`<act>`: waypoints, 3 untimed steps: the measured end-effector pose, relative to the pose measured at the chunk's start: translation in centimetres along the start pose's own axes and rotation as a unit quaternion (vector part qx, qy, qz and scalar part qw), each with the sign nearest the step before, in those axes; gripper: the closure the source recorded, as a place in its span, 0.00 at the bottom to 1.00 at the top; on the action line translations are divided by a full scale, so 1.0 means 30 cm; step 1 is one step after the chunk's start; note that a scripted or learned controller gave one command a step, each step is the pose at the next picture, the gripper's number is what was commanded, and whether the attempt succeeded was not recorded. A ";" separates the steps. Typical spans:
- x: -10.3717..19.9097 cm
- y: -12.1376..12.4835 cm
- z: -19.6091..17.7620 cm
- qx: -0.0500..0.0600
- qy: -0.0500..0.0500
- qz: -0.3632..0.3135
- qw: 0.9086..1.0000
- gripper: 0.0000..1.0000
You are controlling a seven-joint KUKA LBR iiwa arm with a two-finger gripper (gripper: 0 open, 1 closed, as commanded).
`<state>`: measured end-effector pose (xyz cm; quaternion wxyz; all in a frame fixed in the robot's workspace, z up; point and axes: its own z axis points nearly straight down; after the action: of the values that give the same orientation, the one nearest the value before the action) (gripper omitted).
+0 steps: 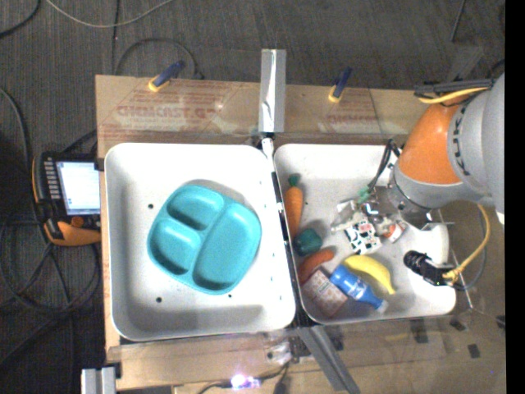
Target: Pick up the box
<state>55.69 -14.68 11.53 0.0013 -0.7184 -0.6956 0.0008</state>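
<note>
A flat brownish box (323, 293) lies at the front of the right bin (328, 161), partly under a blue bottle (356, 288). My gripper (366, 217) hangs over the middle of that bin, up and to the right of the box and well apart from it. Right below the gripper sits a small white object with dark and red markings (361, 235); whether the gripper touches it I cannot tell. The arm's orange band (432, 146) covers the bin's right rear corner.
A carrot (294, 204), a dark green piece (308, 240), a reddish piece (316, 262) and a banana (372, 272) crowd the right bin around the box. The left bin (123, 179) holds a teal divided plate (205, 236).
</note>
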 end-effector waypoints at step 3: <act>0.294 0.131 -0.425 -0.001 -0.002 0.121 0.993 1.00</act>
<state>59.94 -6.00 24.28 -0.0010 -0.7976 -0.6032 0.0017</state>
